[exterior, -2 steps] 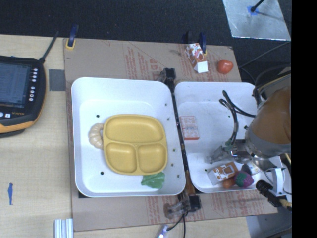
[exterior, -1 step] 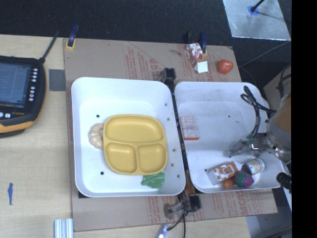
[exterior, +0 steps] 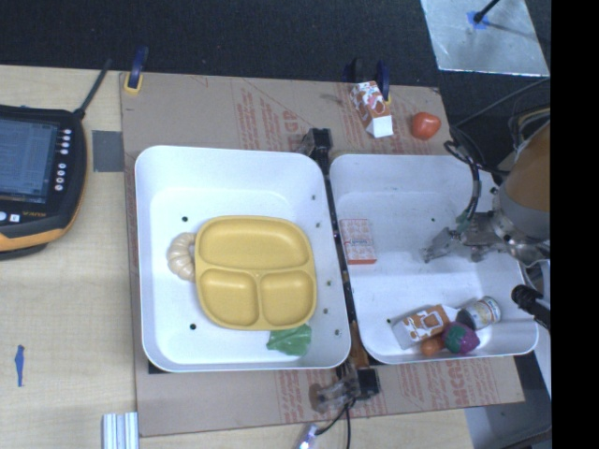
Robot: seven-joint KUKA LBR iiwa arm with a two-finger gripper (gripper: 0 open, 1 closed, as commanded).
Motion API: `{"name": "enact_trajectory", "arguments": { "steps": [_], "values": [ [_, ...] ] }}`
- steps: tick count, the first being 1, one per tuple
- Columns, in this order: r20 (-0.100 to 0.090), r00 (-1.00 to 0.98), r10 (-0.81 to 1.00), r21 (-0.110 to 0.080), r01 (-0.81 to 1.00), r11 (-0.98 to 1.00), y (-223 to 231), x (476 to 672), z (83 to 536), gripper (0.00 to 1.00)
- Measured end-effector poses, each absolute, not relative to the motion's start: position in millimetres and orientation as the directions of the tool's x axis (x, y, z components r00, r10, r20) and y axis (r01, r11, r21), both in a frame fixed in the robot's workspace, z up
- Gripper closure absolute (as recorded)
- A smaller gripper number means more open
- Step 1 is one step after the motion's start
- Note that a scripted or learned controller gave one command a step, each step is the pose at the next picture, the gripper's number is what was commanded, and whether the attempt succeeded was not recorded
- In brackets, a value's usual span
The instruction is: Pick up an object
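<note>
Gripper (exterior: 447, 244) hung low in the right bin (exterior: 393, 178), fingers spread, apparently nothing btwn them. Carton (exterior: 357, 240) lay just to its left; juice box (exterior: 424, 325), bottle (exterior: 479, 312) & purple fruit (exterior: 460, 339) sat below it. No pick done yet; descent, grasp, lift left.

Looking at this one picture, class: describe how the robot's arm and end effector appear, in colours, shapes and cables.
The arm is rounded with an orange-brown band and grey casing below. Dark cables loop beside it. The end effector is grey metal with thin, pointed fingers.
</note>
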State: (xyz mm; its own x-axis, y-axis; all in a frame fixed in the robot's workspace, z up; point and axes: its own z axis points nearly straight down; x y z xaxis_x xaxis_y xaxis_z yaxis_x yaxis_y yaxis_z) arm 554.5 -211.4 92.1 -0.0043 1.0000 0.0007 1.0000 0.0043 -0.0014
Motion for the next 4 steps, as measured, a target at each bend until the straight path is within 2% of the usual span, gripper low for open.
{"name": "enact_trajectory", "arguments": {
  "steps": [1,2,3,4],
  "values": [
    [0.0,-0.005,1.0,-0.002,1.0,0.005,-202.4,655.8,92.3,0.0],
    [0.001,-0.005,1.0,-0.004,1.0,0.005,-175.0,527.0,91.5,0.0],
    [0.0,-0.007,1.0,-0.006,1.0,0.007,-176.0,526.9,101.7,1.0],
    [0.001,-0.008,1.0,-0.004,1.0,0.008,-103.9,526.4,127.2,1.0]
  ]
}}
